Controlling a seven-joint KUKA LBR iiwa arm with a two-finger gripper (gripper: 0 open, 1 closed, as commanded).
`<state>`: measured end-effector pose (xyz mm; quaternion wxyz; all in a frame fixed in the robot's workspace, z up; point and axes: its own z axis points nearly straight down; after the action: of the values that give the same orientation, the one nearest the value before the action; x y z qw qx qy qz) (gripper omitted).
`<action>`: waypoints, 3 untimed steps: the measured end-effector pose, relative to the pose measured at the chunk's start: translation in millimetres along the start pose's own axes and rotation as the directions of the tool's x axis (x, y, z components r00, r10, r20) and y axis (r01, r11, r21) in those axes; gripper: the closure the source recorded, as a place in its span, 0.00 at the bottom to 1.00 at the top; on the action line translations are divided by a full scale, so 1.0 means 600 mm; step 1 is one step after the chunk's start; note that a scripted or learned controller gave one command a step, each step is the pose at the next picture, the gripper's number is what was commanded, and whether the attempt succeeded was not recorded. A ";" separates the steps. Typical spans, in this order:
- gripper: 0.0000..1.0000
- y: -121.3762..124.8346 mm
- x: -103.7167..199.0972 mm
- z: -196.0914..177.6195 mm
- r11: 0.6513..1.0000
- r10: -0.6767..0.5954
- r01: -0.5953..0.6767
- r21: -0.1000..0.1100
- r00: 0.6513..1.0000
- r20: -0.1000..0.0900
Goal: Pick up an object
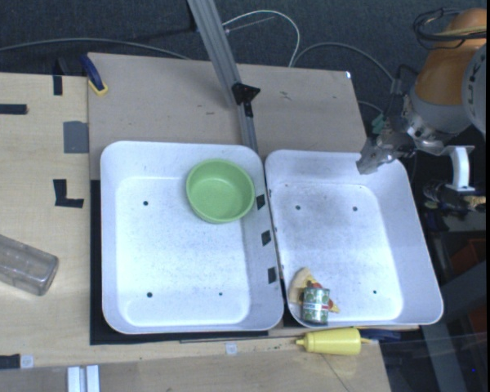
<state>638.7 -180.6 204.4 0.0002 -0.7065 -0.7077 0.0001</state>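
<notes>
Two bins: shallow white trays side by side on the bench, the left bin (131, 243) and the right bin (392, 243), their inner rims touching along the middle.
Bench: pale wooden top (163, 96) with black tape marks on its left part; a grey metal post (216, 35) slants up from between the bins at the far side.
Arm: grey with an orange band (453, 51), reaching in from the right, above the far right corner of the right bin.
Green bowl: round, upright (220, 190), in the far part of the left bin, close to its right wall.
Clear tumbler: lying on its side (16, 261) on the bench, well left of the left bin.
Yellow bottle: lying flat (335, 341) on the bench, just beyond the near rim of the right bin.
Gripper: dark grey (369, 166), over the far rim of the right bin; I cannot tell how it stands, and nothing is seen held by it.
Small can: green-labelled, upright (315, 305), in the near left corner of the right bin, touching a small pale and red object (300, 281) too small to identify; well apart from the gripper.
</notes>
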 end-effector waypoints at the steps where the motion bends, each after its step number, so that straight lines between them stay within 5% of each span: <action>1: 1.00 0.014 0.105 0.005 1.000 -0.006 0.006 0.001 1.000 -0.002; 3: 1.00 0.025 0.285 0.020 1.000 -0.006 0.006 0.002 1.000 -0.002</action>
<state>653.4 -9.5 192.5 0.0015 -0.7045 -0.7097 0.0000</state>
